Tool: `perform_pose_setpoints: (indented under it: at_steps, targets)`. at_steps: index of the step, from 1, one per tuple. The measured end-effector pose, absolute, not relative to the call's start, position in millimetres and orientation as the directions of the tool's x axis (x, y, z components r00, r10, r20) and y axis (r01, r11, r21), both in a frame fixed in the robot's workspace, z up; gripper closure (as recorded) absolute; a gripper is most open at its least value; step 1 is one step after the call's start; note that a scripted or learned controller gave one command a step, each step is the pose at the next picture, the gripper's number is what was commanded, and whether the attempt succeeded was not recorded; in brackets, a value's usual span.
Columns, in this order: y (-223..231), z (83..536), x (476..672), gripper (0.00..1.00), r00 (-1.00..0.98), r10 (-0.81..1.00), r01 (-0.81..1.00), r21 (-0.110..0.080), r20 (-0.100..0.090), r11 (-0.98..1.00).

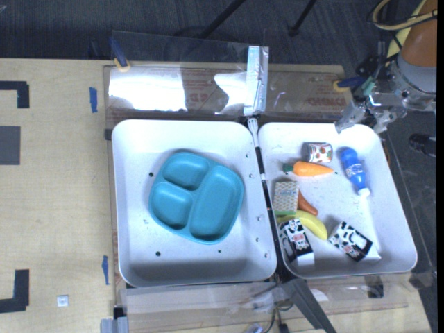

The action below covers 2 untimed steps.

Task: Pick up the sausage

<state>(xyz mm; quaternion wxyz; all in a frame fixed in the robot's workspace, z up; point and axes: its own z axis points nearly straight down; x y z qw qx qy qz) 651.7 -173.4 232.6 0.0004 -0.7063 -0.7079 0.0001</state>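
Sausage point(307, 204) in right bin point(393, 198), tucked between waffle point(285, 195) and banana point(312, 225); probably light, smooth, slippery. Best pinched across exposed middle. Gripper point(362, 116) above far corner, grip state untellable.

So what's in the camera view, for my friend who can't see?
Two white bins sit side by side: the left bin holds a blue divided plate, the right bin small toy foods. The robot's gripper hangs over the right bin's far corner.
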Motion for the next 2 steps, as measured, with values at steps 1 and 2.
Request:
perform_pose_setpoints:
  at_steps: [1,2]
  targets:
    - [-106.4,304.9,610.1,0.00,0.171,0.985,0.985,0.001,-0.001,-0.171]
    - [-13.5,373.2,573.2,0.00,0.278,0.961,0.961,0.000,0.000,-0.278]
